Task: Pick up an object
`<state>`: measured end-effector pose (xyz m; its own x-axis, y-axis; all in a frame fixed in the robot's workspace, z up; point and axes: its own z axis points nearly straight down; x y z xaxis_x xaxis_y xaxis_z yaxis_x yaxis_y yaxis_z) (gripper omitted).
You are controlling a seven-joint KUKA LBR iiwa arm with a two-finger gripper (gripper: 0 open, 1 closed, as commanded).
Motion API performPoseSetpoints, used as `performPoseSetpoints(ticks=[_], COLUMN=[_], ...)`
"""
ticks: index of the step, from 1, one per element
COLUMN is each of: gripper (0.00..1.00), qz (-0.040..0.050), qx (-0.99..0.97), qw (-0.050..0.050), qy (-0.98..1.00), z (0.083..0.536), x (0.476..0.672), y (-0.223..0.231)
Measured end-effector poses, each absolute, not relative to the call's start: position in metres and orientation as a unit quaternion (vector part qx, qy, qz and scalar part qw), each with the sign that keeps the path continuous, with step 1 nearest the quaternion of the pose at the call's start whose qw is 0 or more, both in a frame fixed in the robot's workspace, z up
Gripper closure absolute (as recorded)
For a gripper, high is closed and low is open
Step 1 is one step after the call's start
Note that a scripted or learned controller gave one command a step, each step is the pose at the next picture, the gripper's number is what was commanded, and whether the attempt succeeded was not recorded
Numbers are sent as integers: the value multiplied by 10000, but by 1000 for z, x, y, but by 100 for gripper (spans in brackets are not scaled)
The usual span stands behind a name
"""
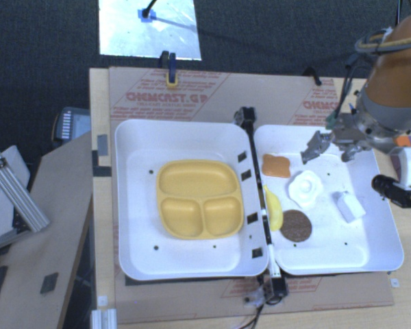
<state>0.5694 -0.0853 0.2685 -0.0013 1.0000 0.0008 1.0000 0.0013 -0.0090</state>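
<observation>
Several toy foods lie in the right bin (380,252). An orange toast slice (276,166) sits at the back left, and a white fried egg (305,188) lies just in front of it. A yellow banana piece (275,211) rests against the left wall, beside a brown round patty (296,225). Toward the right lies a small pale block (348,205). My gripper (331,151) hangs over the back of this bin, above and behind the egg. It is open, its fingers spread with nothing between them.
The left bin (133,184) holds a yellow divided tray (197,199). A black divider strip (255,190) runs between the bins. A black clamp part (396,189) juts in at the right bin's right edge.
</observation>
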Motion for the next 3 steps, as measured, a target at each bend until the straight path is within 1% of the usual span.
performPoseSetpoints(ticks=[1, 2, 3], gripper=[0, 0, 0], qz=[-5, 6, 4], qx=[-7060, -7064, -7067], qw=[-9, 9, 6], qy=[-7082, -7078, -7075], z=[274, 231, 189], x=[571, 577, 577], y=[-85, -82, -80])
